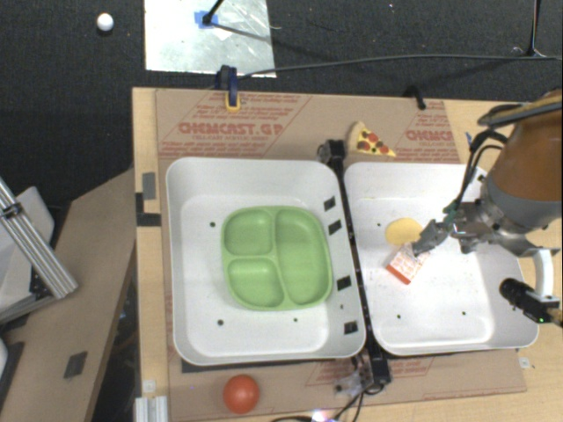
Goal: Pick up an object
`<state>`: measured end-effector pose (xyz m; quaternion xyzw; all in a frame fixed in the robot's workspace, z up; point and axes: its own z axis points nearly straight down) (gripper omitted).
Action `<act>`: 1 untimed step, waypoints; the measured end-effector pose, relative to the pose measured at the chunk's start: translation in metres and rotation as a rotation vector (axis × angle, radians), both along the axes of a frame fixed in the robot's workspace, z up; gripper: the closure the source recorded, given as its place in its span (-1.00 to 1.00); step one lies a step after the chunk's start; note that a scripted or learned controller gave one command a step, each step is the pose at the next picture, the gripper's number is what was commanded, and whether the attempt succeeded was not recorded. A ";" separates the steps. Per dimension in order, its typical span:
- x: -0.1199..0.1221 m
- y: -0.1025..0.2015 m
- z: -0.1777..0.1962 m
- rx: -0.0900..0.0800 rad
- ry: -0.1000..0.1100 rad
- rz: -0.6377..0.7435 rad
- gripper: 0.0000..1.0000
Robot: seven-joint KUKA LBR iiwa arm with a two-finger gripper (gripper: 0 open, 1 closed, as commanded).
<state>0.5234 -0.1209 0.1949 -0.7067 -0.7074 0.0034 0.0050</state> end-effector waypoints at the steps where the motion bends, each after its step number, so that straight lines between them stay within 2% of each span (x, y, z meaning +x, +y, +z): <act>1: 0.003 0.000 0.007 -0.002 -0.014 0.003 -1.00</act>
